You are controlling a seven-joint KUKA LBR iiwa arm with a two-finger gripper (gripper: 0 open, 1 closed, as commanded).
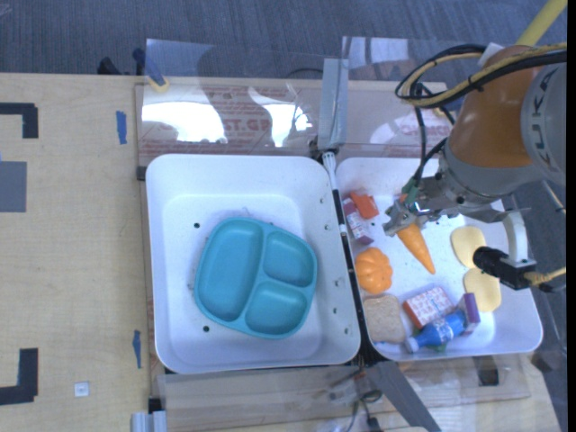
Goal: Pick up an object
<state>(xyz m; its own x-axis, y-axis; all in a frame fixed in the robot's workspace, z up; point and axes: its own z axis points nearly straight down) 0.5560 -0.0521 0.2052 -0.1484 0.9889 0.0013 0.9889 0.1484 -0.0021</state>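
Observation:
My gripper (402,218) hangs over the upper middle of the right bin (522,331), below the arm's orange band. Its tip is right at the wide end of an orange carrot (419,247), which points down and to the right; whether the two touch is unclear. An orange pumpkin-like toy (373,271) lies to the lower left of the carrot. A small orange and red item (364,207) sits near the bin's left wall, just left of the gripper.
The right bin also holds a red and white box (427,306), a blue bottle (445,330), a bread slice (382,319) and two pale yellow pieces (468,244) (484,290). A teal divided plate (256,277) lies in the left bin (171,196).

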